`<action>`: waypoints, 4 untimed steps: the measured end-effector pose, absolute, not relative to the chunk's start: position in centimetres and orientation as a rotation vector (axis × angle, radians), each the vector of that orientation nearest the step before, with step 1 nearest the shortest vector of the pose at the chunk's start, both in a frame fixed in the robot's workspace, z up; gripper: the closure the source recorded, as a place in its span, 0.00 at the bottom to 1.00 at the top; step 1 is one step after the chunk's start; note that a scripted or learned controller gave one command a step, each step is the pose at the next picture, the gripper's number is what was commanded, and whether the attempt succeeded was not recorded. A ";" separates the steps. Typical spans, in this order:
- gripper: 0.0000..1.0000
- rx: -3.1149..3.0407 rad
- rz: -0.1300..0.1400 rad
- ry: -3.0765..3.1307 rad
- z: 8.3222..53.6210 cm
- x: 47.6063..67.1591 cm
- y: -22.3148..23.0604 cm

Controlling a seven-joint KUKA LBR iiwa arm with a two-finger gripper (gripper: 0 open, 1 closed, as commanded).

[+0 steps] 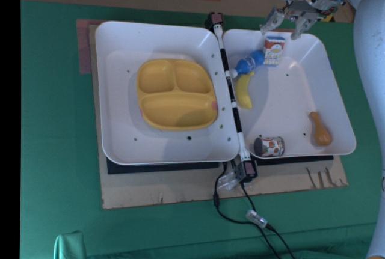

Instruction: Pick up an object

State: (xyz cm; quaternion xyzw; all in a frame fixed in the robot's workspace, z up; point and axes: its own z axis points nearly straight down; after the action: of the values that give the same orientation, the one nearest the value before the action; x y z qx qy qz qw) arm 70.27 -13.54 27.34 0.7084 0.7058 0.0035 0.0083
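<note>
My gripper (285, 26) hangs over the far edge of the right bin (337, 101), fingers spread open with nothing between them. Just below it stands a small white and red carton (274, 50). A blue bottle (247, 63) lies beside the carton to the left, and a yellow banana (243, 91) lies in front of the bottle. A brown drumstick-shaped toy (319, 128) rests near the bin's right wall. A small can (269, 146) lies on its side at the near edge.
The left bin (114, 107) holds a yellow divided plate (176, 94). A black divider bar (230, 92) runs between the bins. Cables (252, 216) trail over the green cloth in front. The grey arm (370, 41) comes down the right side.
</note>
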 end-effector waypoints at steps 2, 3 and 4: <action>0.00 2.211 0.022 2.201 21.6 65.5 -11.4; 0.00 2.217 -0.013 2.228 19.9 69.9 -11.8; 1.00 2.228 0.017 2.246 21.5 70.1 -10.5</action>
State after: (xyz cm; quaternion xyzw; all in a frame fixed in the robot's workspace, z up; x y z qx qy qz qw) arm 70.15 -10.49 21.55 0.7042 0.7099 0.0054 -0.0110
